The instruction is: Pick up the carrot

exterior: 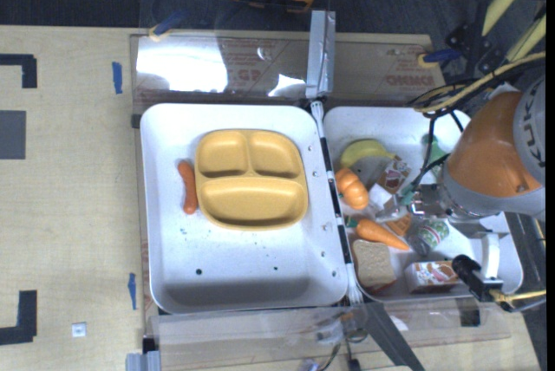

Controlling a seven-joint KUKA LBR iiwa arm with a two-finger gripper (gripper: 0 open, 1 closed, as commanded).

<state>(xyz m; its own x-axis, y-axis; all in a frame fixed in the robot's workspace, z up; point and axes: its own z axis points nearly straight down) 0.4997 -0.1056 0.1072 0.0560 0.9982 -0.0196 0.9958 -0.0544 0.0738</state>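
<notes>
The table (69, 187) bears two bins, and the arm (494, 157) hangs over the right bin (512, 274), its end effector (416, 206) just right of the carrot (381, 232); how far it is open cannot be told. The carrot lies among clutter beside the bread (375, 263), touching it. It is probably light, stiff and smooth, best gripped across its thick middle.

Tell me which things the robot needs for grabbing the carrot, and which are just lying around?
Needed:
carrot, right bin
claw, just beside the carrot

Just lying around:
yellow divided plate, left bin
sausage, beside the plate
bread slice
banana
juice carton
</notes>
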